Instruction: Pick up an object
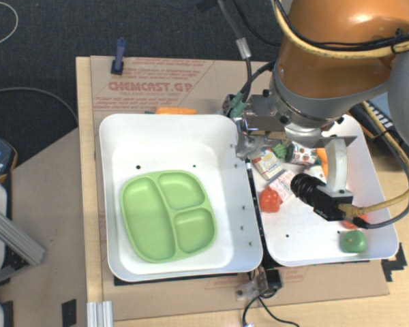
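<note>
step: looks like the reach-in part of the pick, nothing lifted as far as I can see. The arm (341,39) hangs over the 11 o'clock corner of the right bin (307,240).
tool: the tool (259,147) sits low by the wall shared by the two bins. Honestly can't tell how far open it is or whether it has anything; the wrist blocks it.
closest target: a little heap of packets (275,171) just at the tool's 5 o'clock, so that's my guess for the pick.
other options: a red toy (269,200) at 6 o'clock of the tool, near the shared wall, and a green round toy (354,241) in the bin's 5 o'clock corner.
next move: I'd say line up over one packet, go straight down, close.
edges: packets and red toy are both near the shared wall, so it's tight on the 9 o'clock side.
open room: bare bin floor toward 6 o'clock, between the red and green toys.
left bin: the left bin (116,138) has just a green divided plate (167,214) at 6 o'clock, well apart.
</note>
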Controlling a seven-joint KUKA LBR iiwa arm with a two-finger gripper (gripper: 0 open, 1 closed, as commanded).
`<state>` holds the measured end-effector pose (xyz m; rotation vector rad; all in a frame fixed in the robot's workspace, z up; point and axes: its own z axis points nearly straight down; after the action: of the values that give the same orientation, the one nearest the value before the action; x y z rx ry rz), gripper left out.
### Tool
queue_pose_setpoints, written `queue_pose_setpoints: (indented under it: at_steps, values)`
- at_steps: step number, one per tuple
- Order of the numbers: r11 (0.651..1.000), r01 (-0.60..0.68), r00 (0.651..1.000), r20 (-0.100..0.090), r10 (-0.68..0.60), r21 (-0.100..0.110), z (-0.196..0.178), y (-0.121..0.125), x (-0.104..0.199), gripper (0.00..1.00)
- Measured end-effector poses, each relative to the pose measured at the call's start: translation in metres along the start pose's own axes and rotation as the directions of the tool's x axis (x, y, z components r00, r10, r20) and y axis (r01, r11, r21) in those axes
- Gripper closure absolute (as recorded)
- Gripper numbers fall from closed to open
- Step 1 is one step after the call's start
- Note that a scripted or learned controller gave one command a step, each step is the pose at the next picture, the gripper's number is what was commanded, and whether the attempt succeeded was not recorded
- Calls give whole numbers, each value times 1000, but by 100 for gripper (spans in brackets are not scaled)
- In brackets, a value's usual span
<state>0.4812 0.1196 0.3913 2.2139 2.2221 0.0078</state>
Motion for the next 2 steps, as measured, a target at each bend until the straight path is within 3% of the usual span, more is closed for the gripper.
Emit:
queue_pose_setpoints:
  at_steps: [1, 2]
  values:
    - [1000, -10, 1000, 2, 10, 11, 21, -2, -54, 100]
    - [1000, 1, 1000, -3, -1, -1, -38, -1, -13, 100]
